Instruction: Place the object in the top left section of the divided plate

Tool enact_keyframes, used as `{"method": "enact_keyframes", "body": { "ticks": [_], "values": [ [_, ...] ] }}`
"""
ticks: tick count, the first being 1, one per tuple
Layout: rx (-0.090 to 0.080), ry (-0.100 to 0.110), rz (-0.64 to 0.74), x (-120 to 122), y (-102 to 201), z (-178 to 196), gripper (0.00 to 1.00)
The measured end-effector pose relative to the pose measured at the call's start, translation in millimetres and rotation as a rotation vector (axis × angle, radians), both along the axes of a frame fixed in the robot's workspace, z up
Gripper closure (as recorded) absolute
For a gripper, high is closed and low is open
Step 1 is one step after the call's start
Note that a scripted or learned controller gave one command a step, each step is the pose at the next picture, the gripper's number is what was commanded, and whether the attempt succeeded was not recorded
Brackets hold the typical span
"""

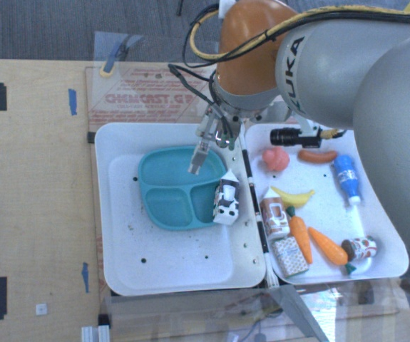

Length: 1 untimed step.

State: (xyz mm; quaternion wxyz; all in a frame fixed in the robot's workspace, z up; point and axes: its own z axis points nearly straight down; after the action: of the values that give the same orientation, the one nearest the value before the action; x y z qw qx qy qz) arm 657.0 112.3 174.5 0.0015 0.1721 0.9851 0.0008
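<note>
The right bin (393,251) holds a banana (295,197), two carrots (313,241), a blue bottle (346,178) and a sausage (317,157).

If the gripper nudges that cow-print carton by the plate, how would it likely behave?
The cow-print carton looks tall and narrow, leaning against the blue divided plate, so it would probably tip rather than slide. It seems a small toy, likely light. Its flat sides should suit the gripper.

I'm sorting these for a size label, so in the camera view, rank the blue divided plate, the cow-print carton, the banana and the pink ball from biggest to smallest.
1. Blue divided plate, clearly largest.
2. Cow-print carton.
3. Banana and pink ball: they look too alike to rank; the banana is longer but thinner.
</note>
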Motion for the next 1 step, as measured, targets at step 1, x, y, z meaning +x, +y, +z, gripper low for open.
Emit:
{"method": "enact_keyframes", "body": {
  "ticks": [1],
  "values": [
    [0.000,-0.004,-0.118,-11.7,-20.6,226.5,0.00]
  ]
}}
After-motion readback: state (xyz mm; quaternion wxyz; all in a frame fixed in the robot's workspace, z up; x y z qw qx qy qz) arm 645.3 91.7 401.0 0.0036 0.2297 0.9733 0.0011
